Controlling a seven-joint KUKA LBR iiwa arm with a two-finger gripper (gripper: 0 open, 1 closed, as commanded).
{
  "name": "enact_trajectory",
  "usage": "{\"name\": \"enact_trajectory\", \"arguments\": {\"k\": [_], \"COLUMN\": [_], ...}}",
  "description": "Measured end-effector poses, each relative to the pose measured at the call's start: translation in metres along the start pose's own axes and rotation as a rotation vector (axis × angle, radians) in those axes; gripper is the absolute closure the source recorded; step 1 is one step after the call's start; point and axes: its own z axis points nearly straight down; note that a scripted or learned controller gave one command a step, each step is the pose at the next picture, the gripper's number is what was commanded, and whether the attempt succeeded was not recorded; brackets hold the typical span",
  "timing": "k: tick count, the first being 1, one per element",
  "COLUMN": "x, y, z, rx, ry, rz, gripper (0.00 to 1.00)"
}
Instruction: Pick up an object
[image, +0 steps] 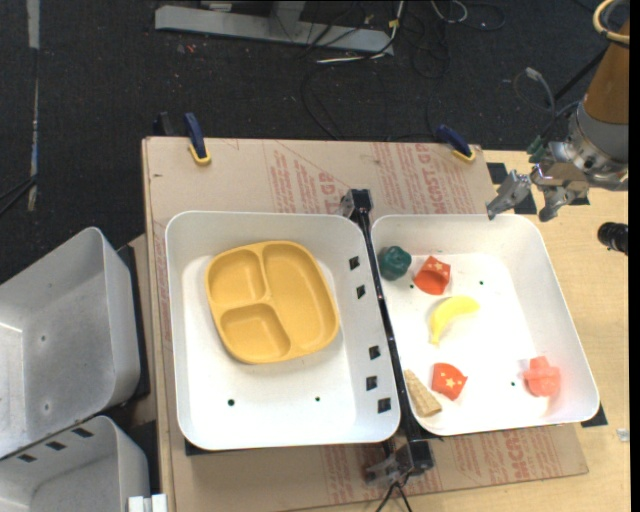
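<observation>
The right bin (560, 300) holds several small objects: a dark teal lump (395, 262), a red piece (433, 275), a yellow banana (452, 315), a red block with a yellow mark (449, 380), a pink piece (542, 377) and a tan wedge (422, 393). My gripper (527, 200) hangs above the bin's far right corner, past its rim. It is open, with nothing between its fingers. It is well apart from all the objects; the red piece and the teal lump lie closest, to its lower left.
The left bin (190, 400) holds a yellow divided plate (270, 300). A black divider (375, 330) runs between the two bins. Two grey tubs (60, 330) stand off the bench at the left. Clamps (197, 140) grip the board's far edge.
</observation>
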Motion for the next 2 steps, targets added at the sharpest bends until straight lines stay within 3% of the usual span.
{"name": "enact_trajectory", "arguments": {"k": [2], "x": [0.002], "y": [-0.005], "z": [0.111], "rx": [0.004], "ry": [0.001], "rz": [0.002], "gripper": [0.0]}}
